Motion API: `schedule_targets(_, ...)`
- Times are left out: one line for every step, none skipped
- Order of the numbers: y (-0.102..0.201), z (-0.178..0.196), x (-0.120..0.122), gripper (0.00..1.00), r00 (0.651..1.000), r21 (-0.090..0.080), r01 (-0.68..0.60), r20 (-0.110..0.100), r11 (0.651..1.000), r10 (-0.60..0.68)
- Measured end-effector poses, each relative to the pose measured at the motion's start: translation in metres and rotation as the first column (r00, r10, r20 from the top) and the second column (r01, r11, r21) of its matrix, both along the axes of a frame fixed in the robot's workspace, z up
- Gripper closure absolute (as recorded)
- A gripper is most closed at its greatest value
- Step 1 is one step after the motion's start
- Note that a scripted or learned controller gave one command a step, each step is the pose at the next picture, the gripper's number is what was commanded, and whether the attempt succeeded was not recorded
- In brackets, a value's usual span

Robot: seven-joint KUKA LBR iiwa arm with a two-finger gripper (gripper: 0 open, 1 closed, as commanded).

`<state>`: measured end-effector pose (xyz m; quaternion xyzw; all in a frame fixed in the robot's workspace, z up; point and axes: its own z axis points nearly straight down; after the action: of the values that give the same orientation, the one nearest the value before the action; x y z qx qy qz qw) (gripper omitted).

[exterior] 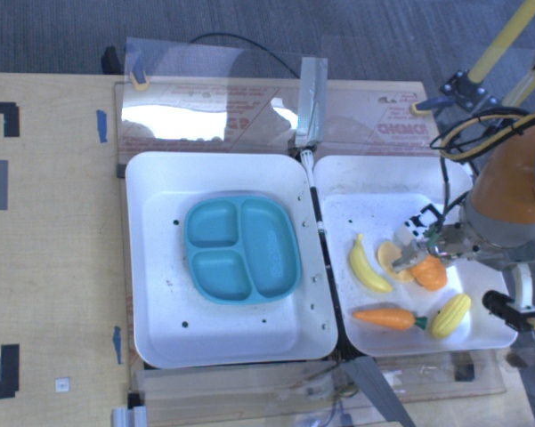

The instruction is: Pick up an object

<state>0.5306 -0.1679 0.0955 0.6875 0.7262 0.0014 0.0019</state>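
The hand (425, 254) is lowered into the right bin (374, 194), just above and touching an orange fruit (430, 275), with a pale slice (390, 256) just to its left; whether it is wide or narrow cannot be told. One banana (368, 267), one carrot (385, 318) and one corn cob (451, 314) are counted nearby, while one blue divided plate (243, 248) is seen in the left bin (151, 238).
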Motion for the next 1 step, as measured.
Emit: schedule_targets(-0.001,0.0089,-0.0001,1.0,1.0,-0.002,0.003,0.002,1.0,-0.003)
